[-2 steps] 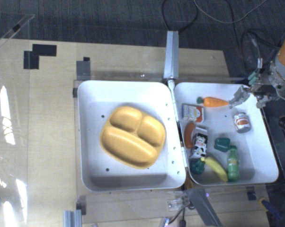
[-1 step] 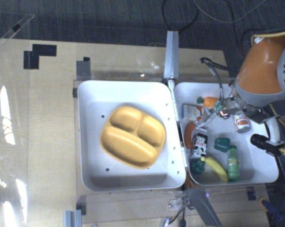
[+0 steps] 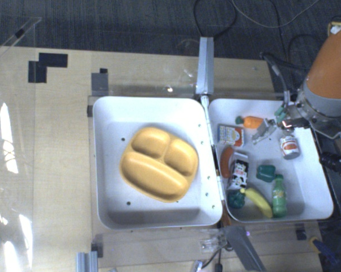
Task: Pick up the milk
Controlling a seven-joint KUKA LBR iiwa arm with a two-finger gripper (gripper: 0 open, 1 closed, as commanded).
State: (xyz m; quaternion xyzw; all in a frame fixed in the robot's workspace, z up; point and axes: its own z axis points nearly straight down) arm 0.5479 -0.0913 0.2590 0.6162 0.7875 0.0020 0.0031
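At the right side of the frame, the grey arm [image 3: 329,72] with its orange band is seen above the right bin [image 3: 323,203], and the gripper [image 3: 268,130] is stretched toward the upper middle of that bin. Its two thin fingers [image 3: 260,136] are spread a little apart, and nothing is seen between them.

Two white bins are counted on the bench [image 3: 46,152]. One large yellow bread loaf [image 3: 159,163] is lying in the left bin [image 3: 102,208]. In the right bin, one of each thing is counted: a milk carton [image 3: 238,173] with black and white print, a small juice box [image 3: 230,134], an orange carrot-like piece [image 3: 252,122], a red sausage [image 3: 225,161], a small can [image 3: 289,146], a green cup-like piece [image 3: 266,173], a green bottle [image 3: 278,196], a yellow banana [image 3: 257,201] and a dark green piece [image 3: 236,199].

The milk carton is placed at the lower left part of the right bin, just beside the red sausage and well below the gripper. Its long axis is nearly vertical in the frame, tilted slightly, with the upper end toward the top of the frame. Which end is the top of the carton cannot be told.
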